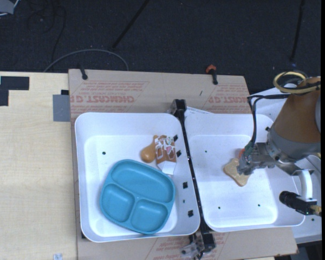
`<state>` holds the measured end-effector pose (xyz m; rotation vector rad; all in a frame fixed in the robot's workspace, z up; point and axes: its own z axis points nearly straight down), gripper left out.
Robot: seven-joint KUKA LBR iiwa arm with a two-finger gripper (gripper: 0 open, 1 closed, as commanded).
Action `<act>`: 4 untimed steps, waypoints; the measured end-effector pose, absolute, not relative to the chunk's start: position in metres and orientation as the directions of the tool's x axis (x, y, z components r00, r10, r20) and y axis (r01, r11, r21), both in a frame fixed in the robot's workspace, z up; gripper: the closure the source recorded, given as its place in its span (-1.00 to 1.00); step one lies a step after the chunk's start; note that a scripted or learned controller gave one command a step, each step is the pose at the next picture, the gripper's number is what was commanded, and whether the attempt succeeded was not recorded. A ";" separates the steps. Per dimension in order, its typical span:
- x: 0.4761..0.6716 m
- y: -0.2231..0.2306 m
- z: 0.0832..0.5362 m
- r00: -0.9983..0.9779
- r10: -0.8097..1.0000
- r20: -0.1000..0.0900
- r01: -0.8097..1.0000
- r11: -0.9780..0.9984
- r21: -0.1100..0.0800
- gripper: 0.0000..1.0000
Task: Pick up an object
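1. the worktop is light wood, and on it lies a sheet of brown cardboard with red printed letters. two shallow white bins stand on the cardboard side by side.
2. the left bin holds a blue plate with three compartments. the plate lies in the lower part of this bin and is turned at a slant.
3. just above the plate, near the right wall of the left bin, lies a small brown and white toy with an orange rounded part on its left side. a small white piece touches it from below, next to the rim of the plate.
4. a black strip runs between the two bins, from the top edge down to the bottom edge.
5. the right bin holds a flat tan object, something like a small piece of bread or a cookie. it lies near the middle of the bin, a little to the right side.
6. the grey arm comes in from the right, and the end effector is low in the right bin, directly at the upper right edge of the tan object and seems to touch it.
7. i cannot tell how the end effector is set, because this part is dark and small; i also cannot tell if the tan object is gripped or only lies under it.
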<state>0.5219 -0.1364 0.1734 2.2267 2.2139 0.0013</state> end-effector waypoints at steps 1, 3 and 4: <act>0.525 -0.128 0.232 -0.002 1.000 0.000 1.000 0.002 0.003 1.00; 0.531 -0.080 0.274 -0.004 1.000 0.002 1.000 0.004 -0.003 1.00; 0.528 -0.037 0.257 -0.004 1.000 0.002 1.000 0.004 -0.005 1.00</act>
